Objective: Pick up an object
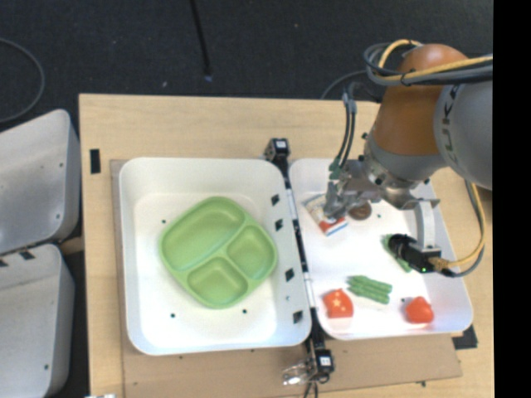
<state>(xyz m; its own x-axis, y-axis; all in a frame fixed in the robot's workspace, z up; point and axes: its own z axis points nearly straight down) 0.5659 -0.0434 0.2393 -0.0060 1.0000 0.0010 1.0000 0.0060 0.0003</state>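
Observation:
My gripper (336, 210) reaches down into the far left part of the right bin (448, 305). Right under its fingertips lies a small white, red and blue item (333, 227). Whether the fingers touch it I cannot tell. A brown round object (360, 212) sits just right of the gripper. Toward the near side of the bin lie a green bean pod (369, 288), a red tomato-like piece (338, 303) and a second red piece (418, 309).
The left bin (141, 322) holds a green divided plate (218, 251). A black and green device (408, 251) with cable hangs off the arm over the right bin. A ridge with black clips (292, 247) separates the bins.

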